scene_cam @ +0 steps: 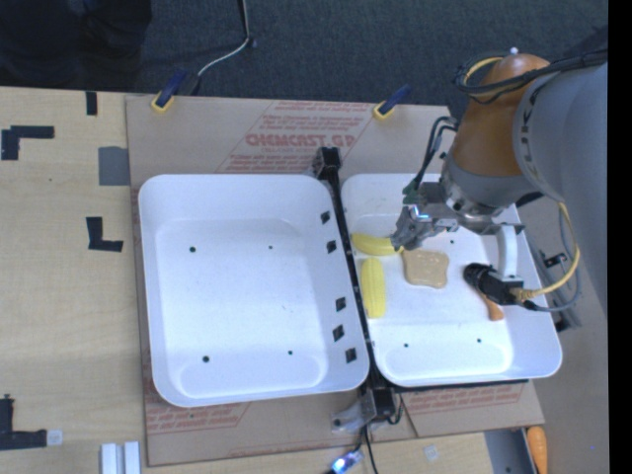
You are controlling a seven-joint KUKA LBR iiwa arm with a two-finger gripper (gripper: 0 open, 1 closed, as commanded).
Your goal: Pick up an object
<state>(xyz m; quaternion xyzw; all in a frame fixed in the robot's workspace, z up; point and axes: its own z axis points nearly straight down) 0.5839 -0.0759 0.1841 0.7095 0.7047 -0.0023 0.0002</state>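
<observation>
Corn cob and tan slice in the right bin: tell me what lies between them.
Nothing; the camera view shows bare floor of the right bin between the corn cob and the tan slice.

Grey arm, orange band

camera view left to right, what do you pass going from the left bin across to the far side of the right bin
left bin → yellow corn cob → tan bread slice → small orange piece
</observation>
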